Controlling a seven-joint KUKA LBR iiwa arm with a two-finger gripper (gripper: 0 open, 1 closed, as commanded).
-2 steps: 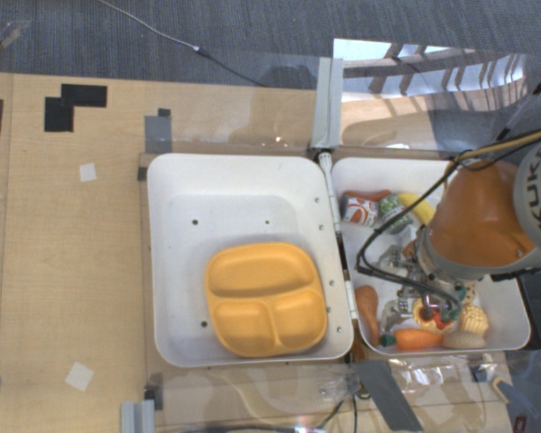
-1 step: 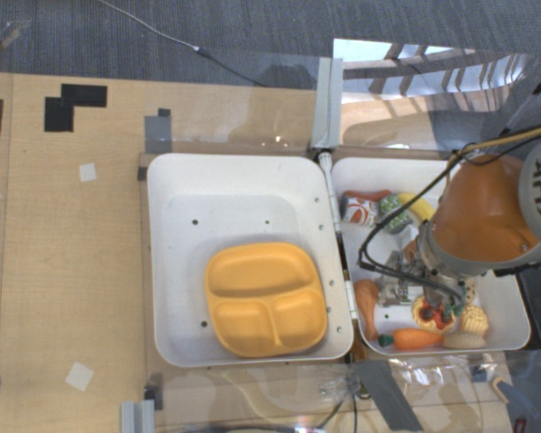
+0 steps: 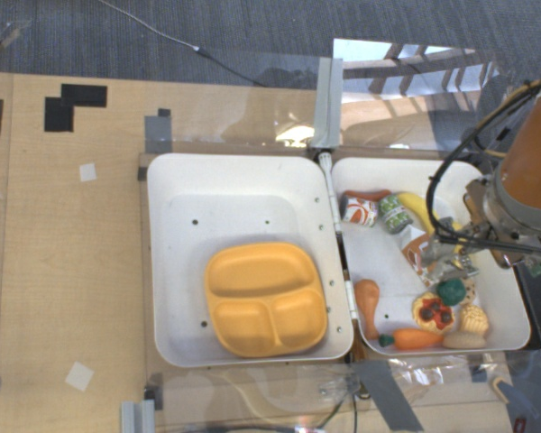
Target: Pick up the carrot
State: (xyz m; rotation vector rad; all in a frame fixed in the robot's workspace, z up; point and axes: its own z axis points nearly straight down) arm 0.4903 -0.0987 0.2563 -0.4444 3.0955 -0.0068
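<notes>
Nearest the camera, the carrot point(image 3: 415, 338) lies against the right bin's point(image 3: 519, 330) front wall, long axis along that wall, green top pointing left; the hand point(image 3: 451, 258) hovers behind it, slightly rightward; whether it grips anything, I cannot tell.

The carrot point(image 3: 413, 338) is a small orange toy with a dark green stub at its left end. It lies flat on the floor of the right bin point(image 3: 514, 332), down by the near rim, at about six o'clock within that bin. Its long axis runs roughly left to right, green end pointing to nine o'clock and the orange body to three o'clock. Nothing grips it; it rests free on the white bottom.
</notes>
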